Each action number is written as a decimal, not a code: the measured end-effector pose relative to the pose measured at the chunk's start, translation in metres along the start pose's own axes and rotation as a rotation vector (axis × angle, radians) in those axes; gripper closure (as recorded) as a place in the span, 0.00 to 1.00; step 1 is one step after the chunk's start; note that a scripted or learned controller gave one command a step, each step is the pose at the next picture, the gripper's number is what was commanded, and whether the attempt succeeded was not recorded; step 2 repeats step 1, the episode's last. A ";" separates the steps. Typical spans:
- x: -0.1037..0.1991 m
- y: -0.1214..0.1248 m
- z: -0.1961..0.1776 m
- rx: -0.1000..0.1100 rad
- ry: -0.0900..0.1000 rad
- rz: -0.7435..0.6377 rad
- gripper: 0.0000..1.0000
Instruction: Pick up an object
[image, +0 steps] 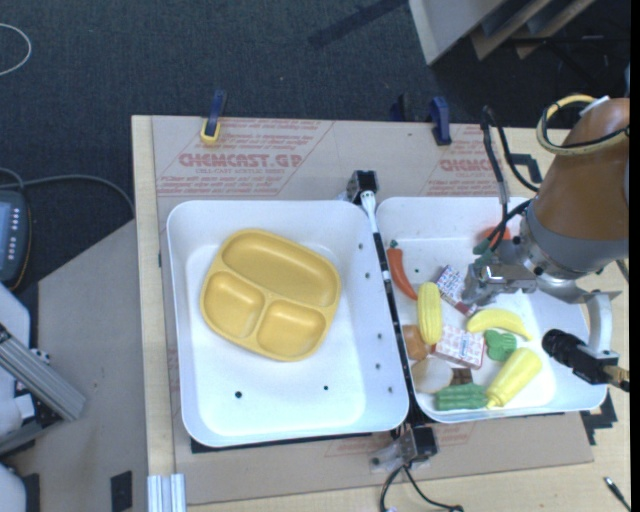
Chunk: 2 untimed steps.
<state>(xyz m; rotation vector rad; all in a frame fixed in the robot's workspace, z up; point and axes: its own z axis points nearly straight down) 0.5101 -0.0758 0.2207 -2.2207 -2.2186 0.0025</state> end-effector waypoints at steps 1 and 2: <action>-0.012 0.001 -0.014 -0.006 -0.002 0.000 1.00; -0.012 0.001 -0.014 -0.006 -0.002 0.000 1.00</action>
